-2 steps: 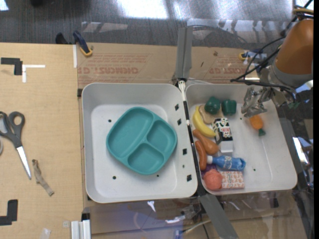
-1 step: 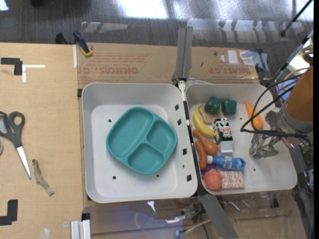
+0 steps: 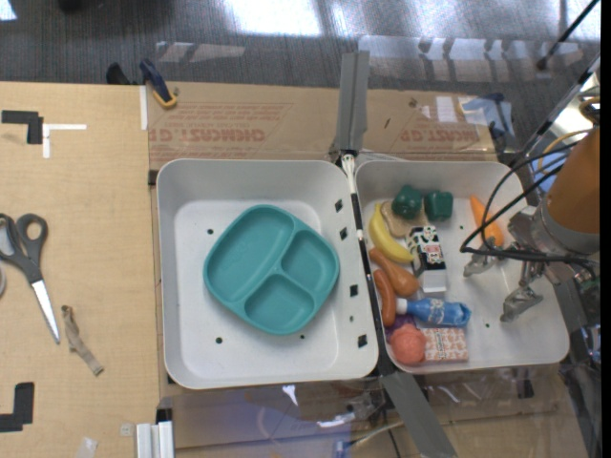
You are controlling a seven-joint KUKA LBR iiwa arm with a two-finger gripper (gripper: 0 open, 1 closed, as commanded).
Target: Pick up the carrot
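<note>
The carrot (image 3: 483, 219) is a small orange piece lying near the back right of the right bin (image 3: 496, 351), partly crossed by a black cable. My gripper (image 3: 497, 285) hangs just in front of it, over the bin's right side. Its two metal fingers (image 3: 476, 264) are spread apart, open, with only bare bin floor between them. The carrot lies a short way behind the fingers, apart from them.
Along the right bin's left side lie a banana (image 3: 385, 238), two green pieces (image 3: 421, 202), a black-and-white cow toy (image 3: 426, 246), sausages (image 3: 391, 282), a blue-capped bottle (image 3: 437, 311) and a red ball (image 3: 409, 344). The left bin holds a teal divided plate (image 3: 272, 268). Scissors (image 3: 31, 260) lie on the bench at left.
</note>
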